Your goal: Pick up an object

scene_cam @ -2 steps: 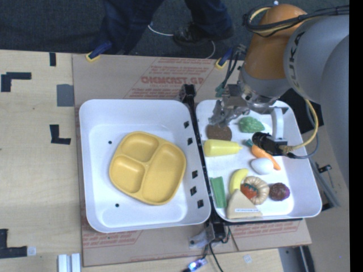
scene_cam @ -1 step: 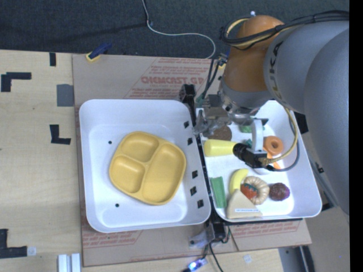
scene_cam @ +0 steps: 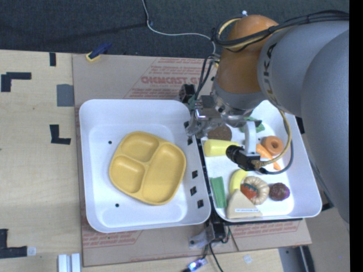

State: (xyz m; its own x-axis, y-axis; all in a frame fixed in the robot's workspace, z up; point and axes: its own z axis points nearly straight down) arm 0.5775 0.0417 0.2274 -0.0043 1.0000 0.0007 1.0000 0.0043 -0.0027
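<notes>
Reaching in from 3 o'clock: arm (scene_cam: 295,61), grey with orange band, bending down over right bin (scene_cam: 303,208). Jaws state: cannot tell, wrist hiding them. Lying in right bin: yellow block (scene_cam: 215,148) at 10 o'clock, orange ring (scene_cam: 273,145) at 2 o'clock, green stick (scene_cam: 218,190) at 8 o'clock, dark red fruit (scene_cam: 279,191) at 4 o'clock. Sitting centred in left bin (scene_cam: 93,123): yellow divided plate (scene_cam: 147,167). Supporting both: counter (scene_cam: 34,169).
</notes>
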